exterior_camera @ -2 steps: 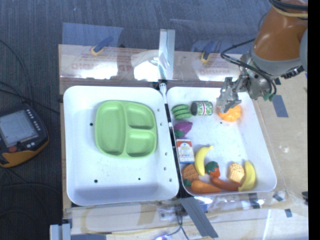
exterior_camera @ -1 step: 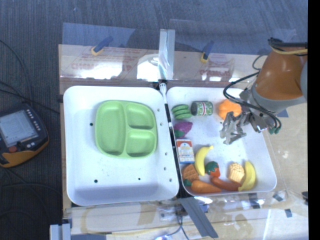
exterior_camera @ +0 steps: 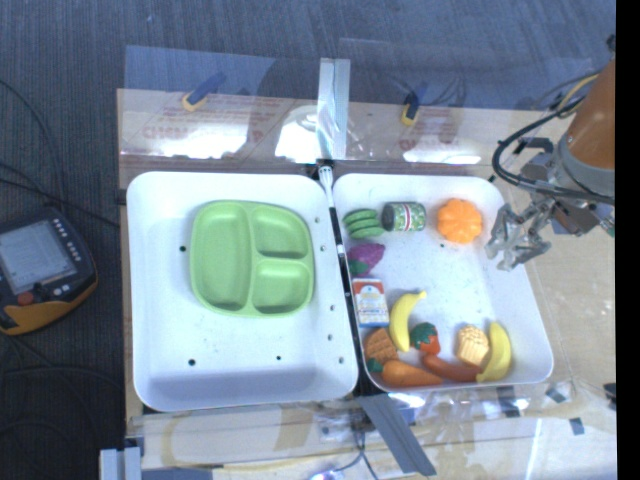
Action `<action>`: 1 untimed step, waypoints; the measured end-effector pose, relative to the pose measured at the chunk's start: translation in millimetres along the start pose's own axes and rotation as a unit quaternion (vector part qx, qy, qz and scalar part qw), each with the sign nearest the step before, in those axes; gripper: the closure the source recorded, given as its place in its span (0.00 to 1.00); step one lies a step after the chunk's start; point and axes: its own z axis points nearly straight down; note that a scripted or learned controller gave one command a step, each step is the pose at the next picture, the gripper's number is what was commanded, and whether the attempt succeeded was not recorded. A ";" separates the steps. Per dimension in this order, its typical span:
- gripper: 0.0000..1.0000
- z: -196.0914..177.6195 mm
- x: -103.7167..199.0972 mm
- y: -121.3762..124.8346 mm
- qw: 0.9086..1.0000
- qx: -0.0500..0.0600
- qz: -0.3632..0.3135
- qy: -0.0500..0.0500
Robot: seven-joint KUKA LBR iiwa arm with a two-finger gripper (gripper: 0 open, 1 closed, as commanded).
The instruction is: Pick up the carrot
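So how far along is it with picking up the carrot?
Nothing looks done yet. The carrot lies at the near edge of the right bin, among the other toy food. The gripper is over that bin's far right rim, well away from the carrot, with nothing between its fingers. The approach, grasp and lift are all left.

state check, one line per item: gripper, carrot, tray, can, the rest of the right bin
gripper: over the right bin's right rim, nothing between its fingers
carrot: lying flat at the right bin's front wall, not picked up
green tray: flat in the left bin, compartments bare
can: on its side near the back
orange: resting right of the can
bananas: two, lying flat, apart
small carton: lying flat by the divider
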 end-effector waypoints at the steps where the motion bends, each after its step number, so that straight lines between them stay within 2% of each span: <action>1: 1.00 120.5 -21.6 11.2 0.997 -0.001 -0.082 0.000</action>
